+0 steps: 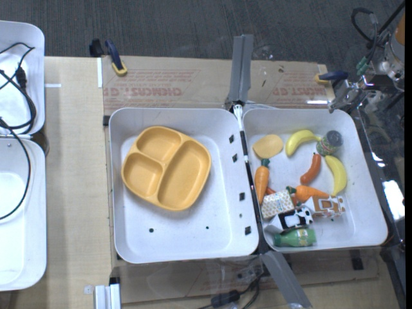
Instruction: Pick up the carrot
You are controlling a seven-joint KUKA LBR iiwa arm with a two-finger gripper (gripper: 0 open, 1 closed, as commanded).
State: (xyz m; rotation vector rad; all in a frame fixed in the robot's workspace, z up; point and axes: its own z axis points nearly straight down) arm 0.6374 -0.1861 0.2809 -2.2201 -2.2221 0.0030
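Note:
Two orange carrots with green tops lie in the right bin [370, 192]. One carrot [261, 181] lies lengthwise by the bin's left wall, its top pointing to the back. The other carrot [311, 192] lies crosswise near the middle, partly between a waffle-like piece [277, 203] and an orange-and-white box [329, 206]. My gripper [346, 98] hangs above the bin's far right corner, well away from both carrots and with nothing seen in it. Its tip is small and cluttered in this view.
Also in the right bin are two bananas [300, 140] [337, 174], a tan round piece [268, 146], an orange-red sausage shape [311, 167], a small can [331, 141], a cow toy [295, 219] and a green bottle [295, 237]. A yellow divided plate [167, 167] lies in the left bin [129, 237].

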